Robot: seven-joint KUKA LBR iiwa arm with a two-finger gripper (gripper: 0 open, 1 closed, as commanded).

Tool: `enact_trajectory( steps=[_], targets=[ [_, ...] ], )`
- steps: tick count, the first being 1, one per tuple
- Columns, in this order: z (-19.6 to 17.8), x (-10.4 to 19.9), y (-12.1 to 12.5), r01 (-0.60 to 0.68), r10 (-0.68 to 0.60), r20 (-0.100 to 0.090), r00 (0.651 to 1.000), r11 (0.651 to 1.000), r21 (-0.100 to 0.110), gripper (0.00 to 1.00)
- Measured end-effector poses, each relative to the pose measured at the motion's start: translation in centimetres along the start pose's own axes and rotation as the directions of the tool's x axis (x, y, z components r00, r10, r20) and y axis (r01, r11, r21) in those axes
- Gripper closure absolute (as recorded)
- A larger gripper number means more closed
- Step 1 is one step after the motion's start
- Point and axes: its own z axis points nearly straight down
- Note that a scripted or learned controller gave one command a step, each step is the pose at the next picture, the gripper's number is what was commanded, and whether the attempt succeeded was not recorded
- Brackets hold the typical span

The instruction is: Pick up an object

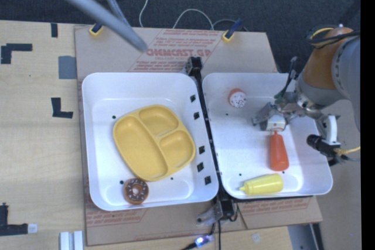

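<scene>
- Here, I see the gripper [274,121] low in the right bin [310,184], at its upper-right part, with the grey arm [328,76] and its orange band reaching in from the right edge.
- The orange bottle [278,151] lies directly below the gripper in the view, its narrow cap end touching or nearly touching the gripper's white tip; I cannot tell which.
- The bottle's long axis runs almost straight up and down in the view, cap toward the gripper, thick base toward the near wall of the bin.
- I cannot tell from this slant how the claw stands, nor whether it has any part of the bottle.
- In my judgement, the coming move turns on this line: the gripper sits over the bottle's cap end rather than its body, so a grasp would need a short shift down the view along that axis.
- The yellow bottle [262,184] lies crosswise just below the orange one, near but apart.
- The small white-and-red cup [237,98] stands to the gripper's left, well apart.
- The left bin [94,126] holds a yellow divided plate [154,140] and a doughnut [136,191], far from the arm.
</scene>
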Motion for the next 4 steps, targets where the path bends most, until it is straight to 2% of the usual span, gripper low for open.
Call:
enact_trajectory(
  steps=[1,3,4],
  targets=[
    [-1.2,0.0,0.2,0.001,-0.001,0.001,1.000,1.000,-0.006,1.00],
    [-13.0,-0.1,1.5,-0.001,0.001,0.000,1.000,1.000,-0.004,1.00],
    [-13.5,0.0,1.5,-0.001,0.001,-0.002,1.000,1.000,0.000,1.00]
  ],
)
